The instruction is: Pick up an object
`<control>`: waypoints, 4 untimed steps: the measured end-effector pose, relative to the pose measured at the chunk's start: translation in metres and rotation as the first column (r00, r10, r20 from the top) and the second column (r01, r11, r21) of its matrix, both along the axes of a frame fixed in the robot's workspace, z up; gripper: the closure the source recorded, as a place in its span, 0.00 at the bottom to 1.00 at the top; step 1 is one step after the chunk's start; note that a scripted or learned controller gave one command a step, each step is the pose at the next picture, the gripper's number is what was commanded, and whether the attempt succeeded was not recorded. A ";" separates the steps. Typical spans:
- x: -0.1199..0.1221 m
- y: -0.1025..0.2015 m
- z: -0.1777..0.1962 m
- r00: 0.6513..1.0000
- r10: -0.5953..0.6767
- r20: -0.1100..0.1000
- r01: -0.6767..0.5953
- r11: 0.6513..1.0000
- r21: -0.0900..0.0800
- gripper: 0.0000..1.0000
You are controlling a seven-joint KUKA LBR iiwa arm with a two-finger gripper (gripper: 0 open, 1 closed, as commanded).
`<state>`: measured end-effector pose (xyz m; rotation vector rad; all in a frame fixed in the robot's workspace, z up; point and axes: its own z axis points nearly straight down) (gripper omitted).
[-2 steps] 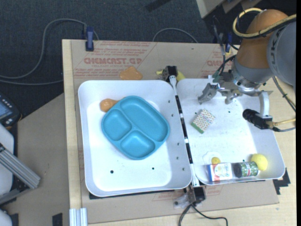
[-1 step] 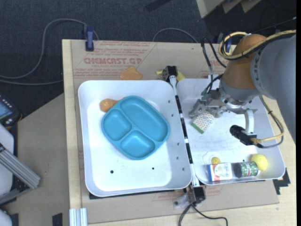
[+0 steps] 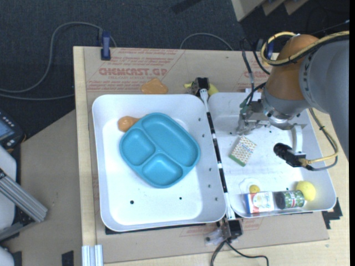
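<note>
Nothing is seen lifted yet, so the pick is judged not done. The pincer (image 3: 248, 121) is lowered into the right bin (image 3: 319, 148), near its upper left part, just above a small green-and-white packet (image 3: 243, 150) (the nearest candidate, lying flat on the bin floor). Whether the pincer is open or closed cannot be told from this angle. A bottle (image 3: 274, 200) and a yellow ball (image 3: 305, 191) lie along the bin's near edge. Closing and lifting are left.
</note>
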<state>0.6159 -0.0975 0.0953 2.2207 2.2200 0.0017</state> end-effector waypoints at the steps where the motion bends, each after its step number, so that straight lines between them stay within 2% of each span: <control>1: 0.000 0.000 -0.001 1.000 0.000 -0.001 0.000 1.000 0.000 0.00; 2: -0.051 -0.009 -0.012 1.000 -0.003 -0.008 0.003 1.000 0.002 0.00; 3: -0.048 -0.009 -0.001 1.000 -0.001 -0.001 0.001 1.000 0.001 1.00; 4: -0.015 0.059 0.095 1.000 0.008 0.008 -0.008 1.000 0.001 1.00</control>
